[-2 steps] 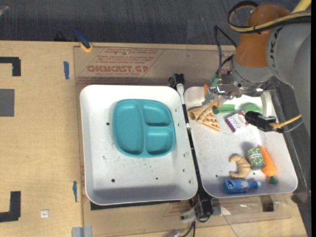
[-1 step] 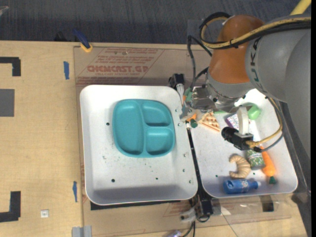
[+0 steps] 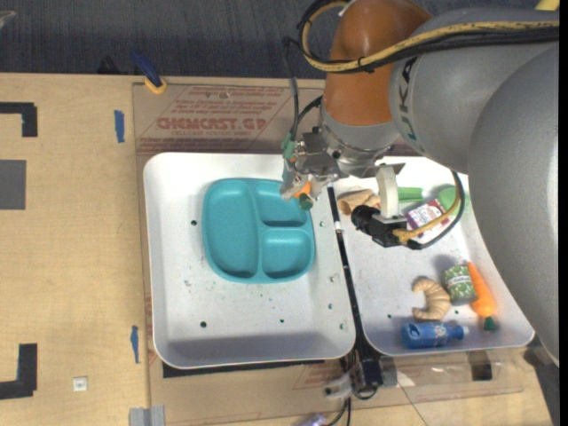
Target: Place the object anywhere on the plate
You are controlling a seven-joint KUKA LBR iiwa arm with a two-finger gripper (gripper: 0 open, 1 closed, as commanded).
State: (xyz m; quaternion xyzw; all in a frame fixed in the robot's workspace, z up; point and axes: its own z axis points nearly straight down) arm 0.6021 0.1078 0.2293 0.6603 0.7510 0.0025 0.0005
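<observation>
The grey arm (image 3: 497,105) fills the upper right and bends down over the gap between the two bins, its orange band (image 3: 373,43) above the wrist. The left bin (image 3: 169,318) holds a teal divided plate (image 3: 253,229), which lies toward the bin's upper half. The right bin (image 3: 390,318) holds a scatter of toy food: a croissant (image 3: 433,298), a blue bottle (image 3: 430,333), a carrot (image 3: 482,295) beside a green packet (image 3: 459,281), and a small purple packet (image 3: 424,212) near a green stick (image 3: 410,193). The gripper (image 3: 300,183) hangs over the plate's upper right corner. A small orange and green object (image 3: 303,193) sits at its tip, just above that corner; whether the fingers clamp it or stand apart cannot be made out.
</observation>
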